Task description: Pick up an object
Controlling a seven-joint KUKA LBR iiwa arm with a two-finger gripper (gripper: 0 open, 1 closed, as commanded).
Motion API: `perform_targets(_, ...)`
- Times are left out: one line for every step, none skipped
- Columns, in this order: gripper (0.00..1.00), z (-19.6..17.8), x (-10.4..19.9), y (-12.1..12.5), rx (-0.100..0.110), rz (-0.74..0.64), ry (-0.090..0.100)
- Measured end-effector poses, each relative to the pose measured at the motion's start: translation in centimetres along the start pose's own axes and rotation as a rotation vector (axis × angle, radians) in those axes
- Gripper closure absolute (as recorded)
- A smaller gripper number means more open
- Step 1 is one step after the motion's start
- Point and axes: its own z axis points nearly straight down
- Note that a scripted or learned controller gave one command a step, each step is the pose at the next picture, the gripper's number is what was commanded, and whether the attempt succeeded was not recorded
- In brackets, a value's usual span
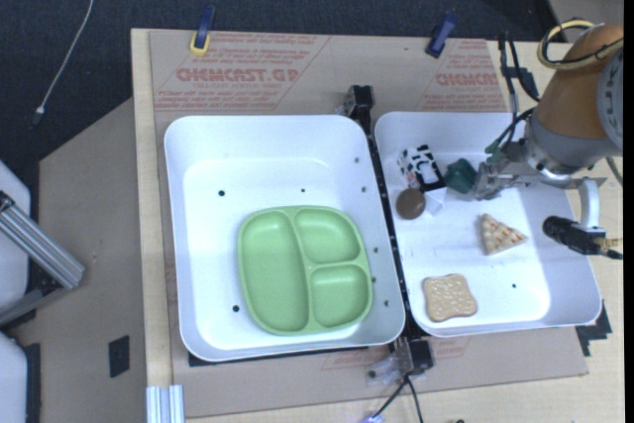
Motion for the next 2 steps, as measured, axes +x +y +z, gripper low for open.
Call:
perform_targets(1.0, -4.8, 0.8, -0.1, -0.004, -0.002, -0.001)
perform_targets(1.0, -9.1, 1.0, 0.2, -0.005, -0.002, -0.002)
